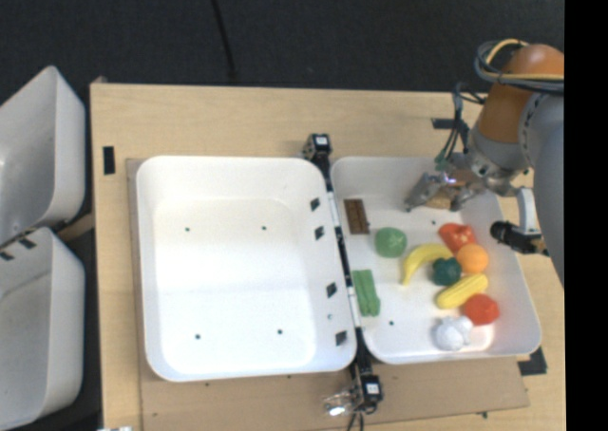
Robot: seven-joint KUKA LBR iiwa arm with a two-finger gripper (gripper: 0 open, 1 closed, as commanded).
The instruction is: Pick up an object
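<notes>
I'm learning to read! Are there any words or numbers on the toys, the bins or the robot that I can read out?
No words or numbers can be read here.
Brown block in the right bin: it may carry print, but too small and blurred to read.
Green block, banana, corn, white ball: no writing shows.
Left bin and the arm's orange band: plain.

Your arm: grey shell, orange band, dark cabling.

You see a grey arm point(540, 135) with a glossy orange band point(518, 87) above the wrist, yellow and dark cables point(489, 57) looping beside the band, and a small metallic gripper point(443, 190) with a purple-tinted spot at its base.
</notes>
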